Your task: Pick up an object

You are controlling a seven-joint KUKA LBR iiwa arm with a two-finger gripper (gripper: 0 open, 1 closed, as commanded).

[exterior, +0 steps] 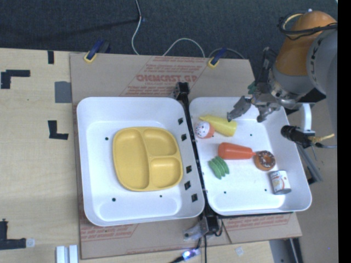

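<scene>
Two white bins (pixel 88 147) sit on brown cardboard (pixel 159 75) printed in red with lettering I can't quite read. At left lies a glossy yellow divided plate (pixel 147 159). At right: a pale speckled ball (pixel 203 129), yellow corn-like piece (pixel 218 125), orange carrot (pixel 236 151), ribbed green pod (pixel 219 167), round doughnut (pixel 265 159), and small labelled can (pixel 280 182). Upper right, the end effector (pixel 250 112) hangs with fingers apart, holding nothing.

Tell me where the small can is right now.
In the camera view the small can lies in the right bin, near its front right corner, just below the donut and right of the carrot.
</scene>
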